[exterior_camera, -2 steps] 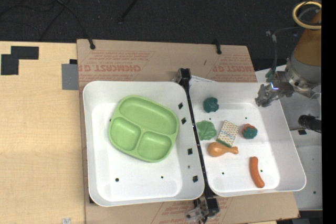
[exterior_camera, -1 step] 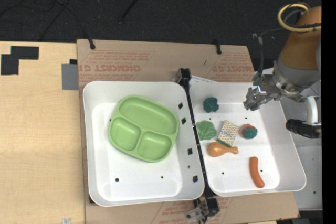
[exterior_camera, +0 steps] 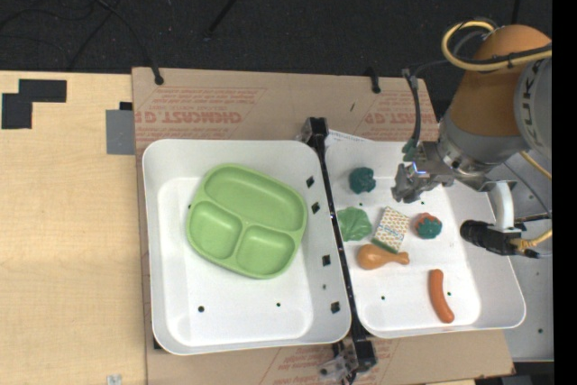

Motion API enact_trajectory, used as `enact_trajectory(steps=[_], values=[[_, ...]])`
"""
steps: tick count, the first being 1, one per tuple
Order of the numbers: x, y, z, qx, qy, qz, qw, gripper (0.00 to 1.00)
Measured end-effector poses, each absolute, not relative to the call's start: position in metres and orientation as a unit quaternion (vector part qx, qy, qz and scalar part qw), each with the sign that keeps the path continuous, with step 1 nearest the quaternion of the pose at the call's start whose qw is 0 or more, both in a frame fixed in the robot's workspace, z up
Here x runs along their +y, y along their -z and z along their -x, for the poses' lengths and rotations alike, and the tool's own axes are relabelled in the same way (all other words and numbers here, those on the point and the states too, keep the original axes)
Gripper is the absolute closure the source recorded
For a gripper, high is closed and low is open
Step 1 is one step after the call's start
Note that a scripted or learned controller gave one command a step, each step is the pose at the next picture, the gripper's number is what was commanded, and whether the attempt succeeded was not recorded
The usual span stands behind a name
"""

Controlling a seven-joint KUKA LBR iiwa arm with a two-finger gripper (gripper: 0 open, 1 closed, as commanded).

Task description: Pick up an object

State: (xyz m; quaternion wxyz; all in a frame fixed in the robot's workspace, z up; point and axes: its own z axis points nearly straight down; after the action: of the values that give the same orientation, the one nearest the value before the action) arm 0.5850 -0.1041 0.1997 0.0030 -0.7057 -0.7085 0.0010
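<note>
Bench bins: left bin with green tray; right bin with toys, hand grip unclear.

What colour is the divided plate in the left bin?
Light green, all over; the divided plate shows plainly in the camera view.

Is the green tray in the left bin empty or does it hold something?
Empty. The green tray lies flat in the left bin; all three compartments show bare green.
</note>
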Motion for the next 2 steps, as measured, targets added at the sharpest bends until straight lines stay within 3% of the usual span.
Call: enact_trajectory(steps=[1,2], values=[[-0.052,-0.209,-0.575,-0.709,-0.0006,0.705,0.003,1.00],[-0.007,-0.202,-0.550,-0.708,-0.0017,0.706,0.003,1.00]])
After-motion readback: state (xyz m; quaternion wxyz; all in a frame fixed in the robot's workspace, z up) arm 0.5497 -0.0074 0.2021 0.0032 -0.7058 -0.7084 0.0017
